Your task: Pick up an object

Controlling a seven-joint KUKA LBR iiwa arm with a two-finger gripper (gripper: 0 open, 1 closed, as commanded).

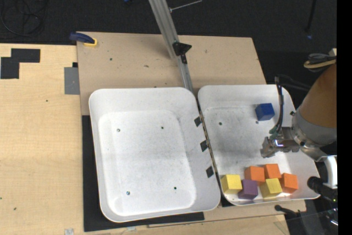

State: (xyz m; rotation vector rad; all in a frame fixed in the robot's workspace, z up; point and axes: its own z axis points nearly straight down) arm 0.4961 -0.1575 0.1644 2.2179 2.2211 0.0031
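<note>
Bench (38, 135): pale wood-grain board, flat and matt, with a raised tan panel behind the bins.

Left bin (110, 102): shallow white plastic tray, rounded corners, smooth with faint grey scuffing across the floor. A ribbed metal rail (160, 11) slants down from the rear toward the seam between the two bins.

Right bin (231, 96): same white tray. It carries all the candidate items, which are small cubes with flat faces and crisp edges. A blue block (264, 111) sits alone in the far part, well apart from the rest. Along the near wall lies a tight cluster: yellow block (232, 182), purple block (249, 189), orange block (255, 173), a second orange block (272, 170), a second yellow block (270, 187) and a third orange block (290, 182), several touching one another.

Handling assessment: the blocks appear rigid, light and not fragile; painted or foam surface cannot be told apart at this resolution. Opposite parallel faces give the best hold. The blue block is judged the easier target, with free space on every side; the clustered blocks leave little room for fingers between neighbours.

End effector (273, 144): low over the right bin, between the blue block and the cluster, just above the orange blocks. How far it is open cannot be determined, and no block is seen within it.
</note>
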